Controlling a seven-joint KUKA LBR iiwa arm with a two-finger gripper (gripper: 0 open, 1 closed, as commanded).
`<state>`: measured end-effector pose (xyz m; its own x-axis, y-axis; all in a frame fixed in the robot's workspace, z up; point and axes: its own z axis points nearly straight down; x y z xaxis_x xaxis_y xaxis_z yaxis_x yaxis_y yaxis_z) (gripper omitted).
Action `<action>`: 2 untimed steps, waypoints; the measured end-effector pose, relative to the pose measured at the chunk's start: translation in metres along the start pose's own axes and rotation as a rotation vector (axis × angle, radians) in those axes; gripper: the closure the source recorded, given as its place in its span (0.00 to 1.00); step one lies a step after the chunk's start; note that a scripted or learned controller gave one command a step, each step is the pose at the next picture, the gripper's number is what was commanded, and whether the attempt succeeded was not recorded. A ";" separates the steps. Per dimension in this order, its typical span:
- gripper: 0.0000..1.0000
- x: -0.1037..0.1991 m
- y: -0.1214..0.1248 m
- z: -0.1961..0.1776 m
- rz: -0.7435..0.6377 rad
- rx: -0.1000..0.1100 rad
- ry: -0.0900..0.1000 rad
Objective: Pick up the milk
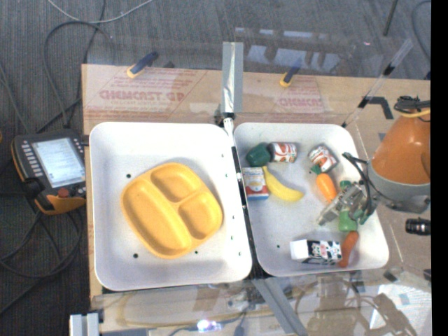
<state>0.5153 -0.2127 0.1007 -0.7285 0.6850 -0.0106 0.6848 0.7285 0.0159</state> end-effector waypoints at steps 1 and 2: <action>1.00 0.048 0.081 -0.099 -0.013 0.015 0.010; 1.00 0.048 0.083 -0.108 -0.015 0.013 0.010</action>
<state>0.5351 -0.1195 0.2093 -0.7391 0.6736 -0.0004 0.6736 0.7391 0.0030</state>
